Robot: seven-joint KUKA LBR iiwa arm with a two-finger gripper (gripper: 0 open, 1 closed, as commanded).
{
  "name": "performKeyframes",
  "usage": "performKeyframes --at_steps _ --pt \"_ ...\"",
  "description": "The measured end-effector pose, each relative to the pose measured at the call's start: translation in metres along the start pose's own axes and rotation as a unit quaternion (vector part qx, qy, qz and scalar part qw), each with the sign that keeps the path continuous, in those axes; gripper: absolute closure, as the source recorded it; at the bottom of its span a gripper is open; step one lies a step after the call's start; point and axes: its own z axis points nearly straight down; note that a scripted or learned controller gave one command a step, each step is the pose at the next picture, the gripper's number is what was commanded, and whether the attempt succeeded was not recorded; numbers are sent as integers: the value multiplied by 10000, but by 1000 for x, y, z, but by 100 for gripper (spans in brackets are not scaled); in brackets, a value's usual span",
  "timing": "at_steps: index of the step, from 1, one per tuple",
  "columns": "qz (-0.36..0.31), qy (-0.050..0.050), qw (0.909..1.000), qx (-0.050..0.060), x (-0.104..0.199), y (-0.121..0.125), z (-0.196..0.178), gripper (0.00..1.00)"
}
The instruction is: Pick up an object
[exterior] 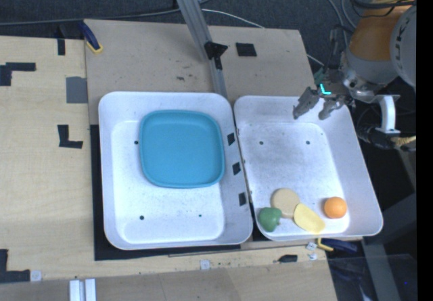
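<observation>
My gripper (314, 107) hangs over the far right corner of the right bin (298, 157), its two dark fingers spread apart with nothing between them. Along the bin's near edge lie small toy foods: a green piece (269, 218), a tan round piece (285, 200), a yellow piece (308, 218) and an orange ball (335, 207). They sit well below the gripper in the view, apart from it.
The left bin (122, 178) holds a blue square plate (181, 147). A grey metal pole (196, 19) slants across the bench behind the bins. The arm's orange-banded wrist (379, 29) stands at the right, with cables around it.
</observation>
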Motion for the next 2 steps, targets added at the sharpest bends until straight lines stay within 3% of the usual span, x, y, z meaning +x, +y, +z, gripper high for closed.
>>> performKeyframes --at_steps 1,2 --pt "0 0 10000 0 0 0 0 0" --pt "-3 4 10000 23 4 1 62 0"
